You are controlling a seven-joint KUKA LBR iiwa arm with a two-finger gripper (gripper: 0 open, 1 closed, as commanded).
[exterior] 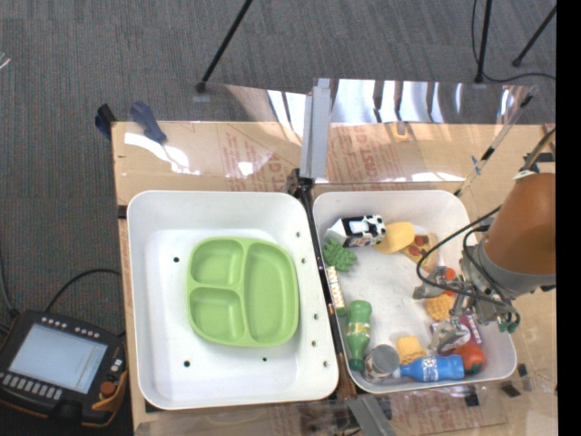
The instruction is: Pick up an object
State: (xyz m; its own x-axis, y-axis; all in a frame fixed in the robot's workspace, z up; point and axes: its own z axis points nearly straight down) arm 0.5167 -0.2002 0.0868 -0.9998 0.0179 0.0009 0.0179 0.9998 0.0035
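A: Two white bins side by side on the bench. The left bin [145, 243] fills the lower left of the frame and holds a green divided plate [243, 292], lying flat near its middle.

B: And the right bin [390, 198]?

A: Cluttered. Near its top edge, a black-and-white toy cow [365, 230] beside a yellow piece [396, 236]. A leafy green toy [340, 255] sits just below the cow, against the left wall. Lower down on the left, a green bottle [356, 327] lies tilted. Along the bottom wall: a small can [384, 360], a yellow block [410, 347], a blue bottle [430, 369] on its side, and a red-orange piece [472, 360] in the lower right corner.

B: Arm?

A: Reaches in from the right edge of the frame; the orange band [531, 221] sits over the bin's right wall, cables looping off it. The gripper [451, 321] hangs low over the right side of the bin, above an orange waffle-like toy [440, 307] and just above the red-orange piece.

B: Fingers open or closed?

A: Cannot tell; the metal parts blur into the toys under them. Nothing visibly sits between them, so I log no hold

B: Outside the bins?

A: A handheld screen unit [59, 363] at the lower left of the frame, tripod legs [231, 30] on the grey carpet at the top
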